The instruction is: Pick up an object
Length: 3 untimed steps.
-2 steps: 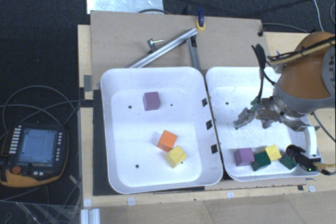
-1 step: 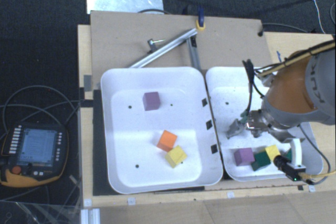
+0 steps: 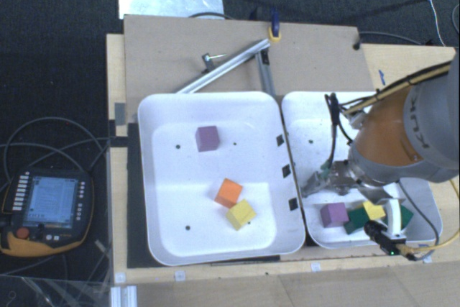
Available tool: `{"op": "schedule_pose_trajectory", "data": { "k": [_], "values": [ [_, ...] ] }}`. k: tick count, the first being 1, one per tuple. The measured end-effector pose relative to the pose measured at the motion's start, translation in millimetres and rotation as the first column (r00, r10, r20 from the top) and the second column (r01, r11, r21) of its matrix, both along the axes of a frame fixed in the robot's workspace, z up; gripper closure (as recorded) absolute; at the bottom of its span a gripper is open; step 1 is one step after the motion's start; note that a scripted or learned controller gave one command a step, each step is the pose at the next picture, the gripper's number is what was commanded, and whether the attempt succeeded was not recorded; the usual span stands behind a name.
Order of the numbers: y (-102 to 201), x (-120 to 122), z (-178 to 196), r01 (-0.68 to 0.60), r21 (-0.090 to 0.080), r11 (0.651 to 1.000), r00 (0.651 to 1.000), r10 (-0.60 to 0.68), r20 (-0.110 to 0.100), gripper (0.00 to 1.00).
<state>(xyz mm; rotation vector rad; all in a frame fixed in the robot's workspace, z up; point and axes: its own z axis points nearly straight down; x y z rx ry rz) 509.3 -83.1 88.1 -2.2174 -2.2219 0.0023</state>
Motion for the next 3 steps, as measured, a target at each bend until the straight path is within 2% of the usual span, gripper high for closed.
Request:
{"op": "schedule_pose_trajectory", "data": {
  "k": [1, 3],
  "values": [
    [-0.7, 1.6, 12.8, -0.001, -0.001, 1.0, 1.0, 0.001, 0.006, 1.0],
    [-5.2, 10.1, 100.4, -0.002, -0.002, 1.0, 1.0, 0.002, 0.009, 1.0]
  ]
}}
